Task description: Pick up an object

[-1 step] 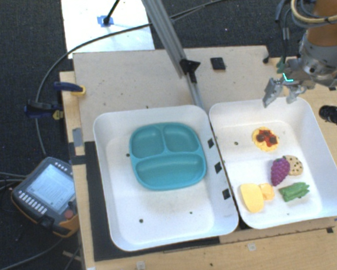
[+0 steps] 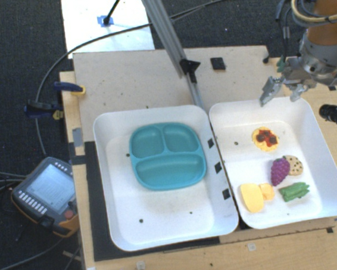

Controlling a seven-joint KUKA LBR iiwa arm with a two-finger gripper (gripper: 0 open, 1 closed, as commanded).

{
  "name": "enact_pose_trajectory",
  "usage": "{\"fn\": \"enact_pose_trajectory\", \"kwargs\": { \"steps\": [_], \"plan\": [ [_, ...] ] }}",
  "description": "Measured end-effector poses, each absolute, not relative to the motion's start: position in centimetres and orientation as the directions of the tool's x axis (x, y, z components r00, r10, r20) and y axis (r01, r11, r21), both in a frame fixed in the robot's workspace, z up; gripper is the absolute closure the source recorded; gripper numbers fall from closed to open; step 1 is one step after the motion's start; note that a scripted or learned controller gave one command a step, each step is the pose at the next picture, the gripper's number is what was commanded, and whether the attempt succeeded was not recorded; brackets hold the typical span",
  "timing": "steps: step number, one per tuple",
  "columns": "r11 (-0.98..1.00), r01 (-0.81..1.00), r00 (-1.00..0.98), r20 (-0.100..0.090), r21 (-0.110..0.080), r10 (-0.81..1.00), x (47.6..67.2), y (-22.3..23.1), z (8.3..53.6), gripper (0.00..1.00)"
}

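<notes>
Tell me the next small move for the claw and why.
Probably bring the claw forward and down toward the small pizza piece. The claw hangs open over the right bin's back rim with nothing between its fingers, and that piece lies nearest, apart from the other toys.

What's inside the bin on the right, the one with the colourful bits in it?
The right bin holds toy food: a round waffle-like piece, purple grapes, a cookie partly hidden behind the grapes, a yellow piece and a green piece. What lies beneath them is covered.
</notes>
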State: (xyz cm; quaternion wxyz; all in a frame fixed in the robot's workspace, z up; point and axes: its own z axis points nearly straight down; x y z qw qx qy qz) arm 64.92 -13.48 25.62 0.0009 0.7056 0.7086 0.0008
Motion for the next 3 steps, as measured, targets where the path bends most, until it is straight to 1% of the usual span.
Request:
{"fn": "enact_pose_trajectory", "kwargs": {
  "steps": [2, 3],
  "plan": [
    [0.002, 1.000, -0.002, 0.000, -0.003, 1.000, 65.1, -13.3, 13.1, 0.00],
    [0.003, 1.000, -0.003, -0.003, 0.010, 1.000, 65.4, -13.3, 8.8, 0.00]
  ]
}}
